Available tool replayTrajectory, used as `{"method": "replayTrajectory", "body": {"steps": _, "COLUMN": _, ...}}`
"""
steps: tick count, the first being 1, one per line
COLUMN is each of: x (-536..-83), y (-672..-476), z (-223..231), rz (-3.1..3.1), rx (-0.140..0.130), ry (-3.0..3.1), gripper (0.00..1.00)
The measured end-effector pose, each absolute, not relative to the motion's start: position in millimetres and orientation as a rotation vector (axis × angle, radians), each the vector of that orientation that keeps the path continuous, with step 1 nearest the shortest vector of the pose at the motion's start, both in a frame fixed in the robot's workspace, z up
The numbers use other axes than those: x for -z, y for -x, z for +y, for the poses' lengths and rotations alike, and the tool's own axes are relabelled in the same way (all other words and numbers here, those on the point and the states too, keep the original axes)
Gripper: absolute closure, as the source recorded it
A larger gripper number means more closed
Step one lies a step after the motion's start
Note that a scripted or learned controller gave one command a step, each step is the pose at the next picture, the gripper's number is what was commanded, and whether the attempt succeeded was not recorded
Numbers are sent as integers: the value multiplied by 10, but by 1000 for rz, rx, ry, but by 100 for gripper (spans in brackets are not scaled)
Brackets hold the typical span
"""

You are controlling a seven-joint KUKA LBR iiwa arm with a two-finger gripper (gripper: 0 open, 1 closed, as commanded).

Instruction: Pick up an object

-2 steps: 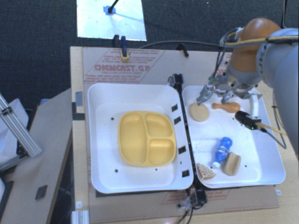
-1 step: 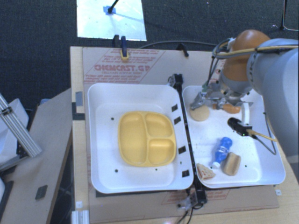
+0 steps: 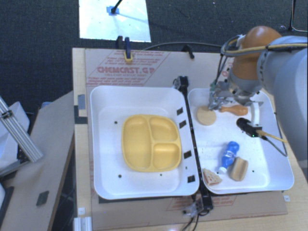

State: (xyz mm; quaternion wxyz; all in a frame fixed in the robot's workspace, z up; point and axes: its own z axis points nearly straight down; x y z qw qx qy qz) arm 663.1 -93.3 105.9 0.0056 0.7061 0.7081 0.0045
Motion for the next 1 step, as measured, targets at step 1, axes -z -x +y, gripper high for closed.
{"method": "replayTrajectory", "body": {"steps": 1, "x": -1643, "y": -6655, "z": -837, "rz": 2224, "rx": -6, "ry": -2212, "gripper": 100}}
